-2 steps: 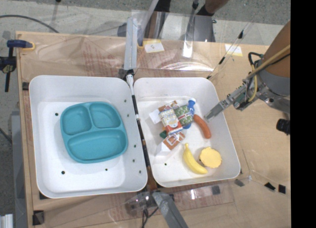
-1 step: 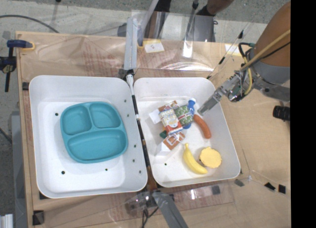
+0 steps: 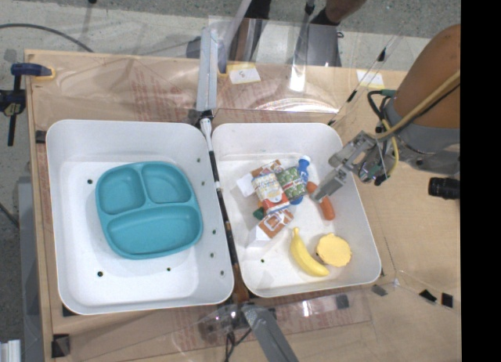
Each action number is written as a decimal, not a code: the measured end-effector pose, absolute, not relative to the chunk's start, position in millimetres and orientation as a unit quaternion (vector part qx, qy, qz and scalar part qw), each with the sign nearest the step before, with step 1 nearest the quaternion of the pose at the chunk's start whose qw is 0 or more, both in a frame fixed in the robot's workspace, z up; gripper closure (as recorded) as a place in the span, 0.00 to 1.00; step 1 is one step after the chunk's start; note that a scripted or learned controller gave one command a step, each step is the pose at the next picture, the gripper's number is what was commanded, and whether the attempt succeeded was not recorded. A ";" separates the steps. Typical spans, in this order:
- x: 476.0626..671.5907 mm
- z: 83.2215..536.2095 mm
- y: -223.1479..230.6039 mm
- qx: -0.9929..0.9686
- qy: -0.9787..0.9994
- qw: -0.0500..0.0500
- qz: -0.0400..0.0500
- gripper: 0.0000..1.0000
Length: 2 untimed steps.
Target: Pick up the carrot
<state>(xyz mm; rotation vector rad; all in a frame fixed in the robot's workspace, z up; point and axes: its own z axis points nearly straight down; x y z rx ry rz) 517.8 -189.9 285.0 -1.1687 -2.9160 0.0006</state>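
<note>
Gripper [image 3: 333, 184] low over the right bin [image 3: 362, 227], fingers a little apart, nothing between them. Carrot [image 3: 327, 209] just below the fingertips, lying flat on the bin floor, apparently untouched. Judgement: shift down slightly to centre over it, straddle across its short width, then close. Yellow disc [image 3: 334, 251] and banana [image 3: 307, 255] farther below; food packets [image 3: 278, 184] to the left. Beyond, left bin [image 3: 63, 219] holds a teal divided plate [image 3: 147, 208]. Wooden bench [image 3: 117, 86] under clear sheeting.

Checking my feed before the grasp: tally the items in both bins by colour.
Teal: 1, plate in left bin
Yellow: 2, banana, round piece
Orange-red: 1, carrot
Multicoloured: 4 packets and pouches
Total: 8
</note>
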 end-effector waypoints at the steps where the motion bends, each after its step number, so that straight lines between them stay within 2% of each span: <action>1: 542.0 298.7 -197.2 -0.321 -0.947 -0.003 0.001 0.00; 2: 542.3 277.3 -204.1 -0.204 -0.979 0.000 0.000 0.00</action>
